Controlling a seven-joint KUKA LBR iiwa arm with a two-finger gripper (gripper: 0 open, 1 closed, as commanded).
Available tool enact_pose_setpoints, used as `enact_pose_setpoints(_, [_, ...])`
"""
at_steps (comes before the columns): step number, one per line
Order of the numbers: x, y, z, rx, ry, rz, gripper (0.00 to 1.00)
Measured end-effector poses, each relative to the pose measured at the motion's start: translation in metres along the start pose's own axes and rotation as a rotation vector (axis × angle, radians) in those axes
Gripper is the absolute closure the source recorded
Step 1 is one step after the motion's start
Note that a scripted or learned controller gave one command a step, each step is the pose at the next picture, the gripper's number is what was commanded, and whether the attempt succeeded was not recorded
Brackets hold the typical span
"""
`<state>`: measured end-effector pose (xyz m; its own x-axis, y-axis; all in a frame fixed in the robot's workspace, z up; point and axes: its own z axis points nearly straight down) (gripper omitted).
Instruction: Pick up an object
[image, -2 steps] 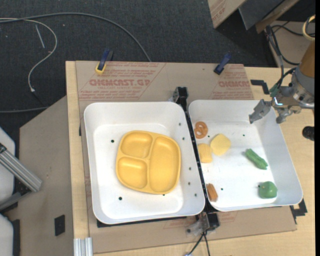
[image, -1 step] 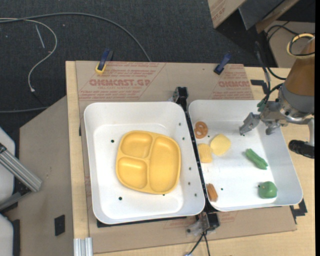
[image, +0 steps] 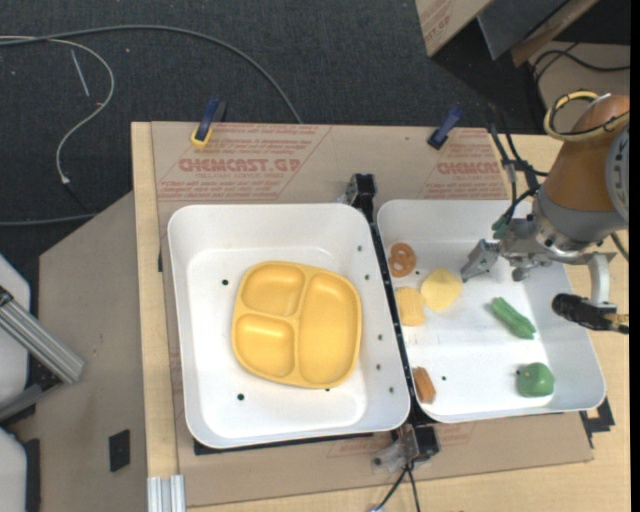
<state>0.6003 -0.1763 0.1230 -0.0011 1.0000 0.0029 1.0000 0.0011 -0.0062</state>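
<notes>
The right bin (image: 560, 400) holds several small items. A brown ring-shaped piece (image: 402, 259) lies at its left, with a pale yellow round piece (image: 441, 291) and an orange-yellow piece (image: 410, 306) just below it. A small brown item (image: 424, 384) rests by the bin's front left wall. A long green piece (image: 512, 316) and a green pepper-like piece (image: 535, 379) lie on the right. My gripper (image: 500, 264) hangs over the bin's back middle, right of the pale yellow piece and above the long green piece. It is open and holds nothing.
The left bin (image: 200, 300) holds a yellow divided plate (image: 297, 323). The grey arm with its orange band (image: 585, 165) comes in over the right bin's back right corner. Blue clamps (image: 208, 120) hold the cardboard at the bench's back edge. Cables run behind the bench.
</notes>
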Motion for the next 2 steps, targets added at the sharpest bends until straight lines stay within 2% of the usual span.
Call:
enact_pose_setpoints(1, [-0.001,0.002,-0.015,-0.007,-0.002,0.0,1.0])
enact_pose_setpoints(2, [0.002,-0.007,-0.068,-0.012,-0.005,0.0,1.0])
